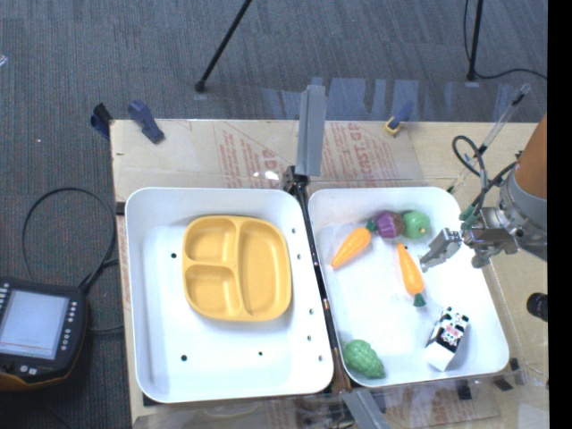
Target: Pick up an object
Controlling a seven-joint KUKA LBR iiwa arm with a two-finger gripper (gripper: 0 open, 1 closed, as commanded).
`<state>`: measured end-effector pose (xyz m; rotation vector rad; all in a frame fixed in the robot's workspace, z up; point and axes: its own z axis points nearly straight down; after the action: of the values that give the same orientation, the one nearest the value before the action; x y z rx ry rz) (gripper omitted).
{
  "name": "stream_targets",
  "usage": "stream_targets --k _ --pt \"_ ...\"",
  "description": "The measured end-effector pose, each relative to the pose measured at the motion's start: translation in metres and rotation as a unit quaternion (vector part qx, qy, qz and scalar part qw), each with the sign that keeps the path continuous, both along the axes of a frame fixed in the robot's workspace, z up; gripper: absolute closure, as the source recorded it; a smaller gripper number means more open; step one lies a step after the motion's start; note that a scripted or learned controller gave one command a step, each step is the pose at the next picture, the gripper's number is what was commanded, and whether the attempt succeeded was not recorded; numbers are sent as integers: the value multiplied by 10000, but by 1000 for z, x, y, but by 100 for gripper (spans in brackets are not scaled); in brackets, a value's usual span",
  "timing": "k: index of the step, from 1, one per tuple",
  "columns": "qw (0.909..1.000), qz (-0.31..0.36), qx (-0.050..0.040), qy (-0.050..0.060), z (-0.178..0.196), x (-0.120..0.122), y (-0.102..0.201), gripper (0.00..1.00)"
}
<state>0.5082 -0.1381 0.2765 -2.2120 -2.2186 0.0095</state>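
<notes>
Camera view looks down on two white bins: the left bin (147,329) bears a yellow divided plate (238,267), and the right bin (483,329) holds the toys. Largest of these is the milk carton (447,338) lying near the front right corner, probably light and stiff with flat sides that suit a pinch across its width. Next come two carrots, one (350,248) near the left wall and one (410,273) mid-bin; they look like smooth hard plastic, slippery and tapered, best taken across the thick middle. The green leafy toy (363,357) sits at the front, bumpy and rounder. A purple piece (389,225) and a green ball (416,224) touch at the back. The gripper (444,247) hovers just beside the mid-bin carrot, apparently holding nothing; whether its fingers are parted I cannot tell.
</notes>
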Motion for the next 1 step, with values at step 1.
stream_targets --k 1 --pt "10000 -2 10 46 5 1 -1 100"
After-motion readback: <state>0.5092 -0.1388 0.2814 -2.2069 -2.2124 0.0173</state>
